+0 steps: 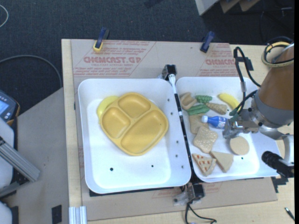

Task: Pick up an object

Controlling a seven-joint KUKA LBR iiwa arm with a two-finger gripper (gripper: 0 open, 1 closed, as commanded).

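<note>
The right bin (219, 82) holds several toy foods: a small blue and white bottle (215, 121), a green pepper (197, 109), a green piece (203, 98), a yellow banana (228, 100), a tan cracker (205, 139), a pizza slice (203, 163), a bread wedge (223, 160) and a round tan cookie (239, 146). My gripper (232, 129) hangs low over the bin, just right of the bottle and above the cookie. I see nothing between its fingers.
In the left bin (88, 139) lies a yellow divided tray (134, 123) over a yellow round piece (104, 105). Blue and yellow clamps (100, 39) hold the cardboard at the back. A black rail (178, 113) separates the bins.
</note>
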